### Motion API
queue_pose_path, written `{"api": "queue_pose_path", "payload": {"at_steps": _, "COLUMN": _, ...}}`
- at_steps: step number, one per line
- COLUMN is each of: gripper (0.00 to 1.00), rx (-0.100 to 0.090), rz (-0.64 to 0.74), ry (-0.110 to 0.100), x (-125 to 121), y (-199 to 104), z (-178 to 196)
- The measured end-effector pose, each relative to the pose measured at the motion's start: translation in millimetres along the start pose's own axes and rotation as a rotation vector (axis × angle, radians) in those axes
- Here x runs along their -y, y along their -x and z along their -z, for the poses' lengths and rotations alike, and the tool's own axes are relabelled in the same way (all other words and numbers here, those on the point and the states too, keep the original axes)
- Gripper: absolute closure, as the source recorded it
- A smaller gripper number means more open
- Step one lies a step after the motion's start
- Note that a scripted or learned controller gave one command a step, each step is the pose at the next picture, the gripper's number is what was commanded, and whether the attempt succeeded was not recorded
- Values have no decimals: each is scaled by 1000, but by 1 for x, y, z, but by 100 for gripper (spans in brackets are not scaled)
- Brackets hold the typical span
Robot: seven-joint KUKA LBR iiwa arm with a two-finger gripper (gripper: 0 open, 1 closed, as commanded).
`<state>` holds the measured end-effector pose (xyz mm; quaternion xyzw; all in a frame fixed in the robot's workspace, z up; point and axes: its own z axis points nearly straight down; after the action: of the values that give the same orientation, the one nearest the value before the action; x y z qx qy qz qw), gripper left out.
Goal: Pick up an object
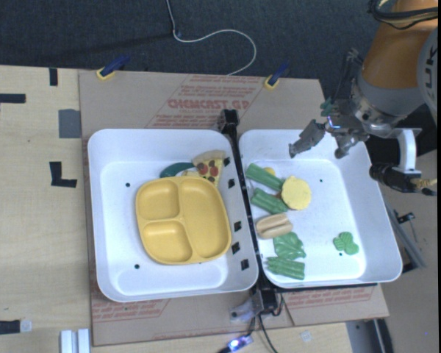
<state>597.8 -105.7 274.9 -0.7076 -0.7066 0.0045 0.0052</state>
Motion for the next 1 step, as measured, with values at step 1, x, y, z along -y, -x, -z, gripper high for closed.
{"api": "queue_pose_path", "payload": {"at_steps": 1, "gripper": 0, "rx": 1, "rz": 2, "ry": 12, "x": -2, "y": 0, "z": 7}}
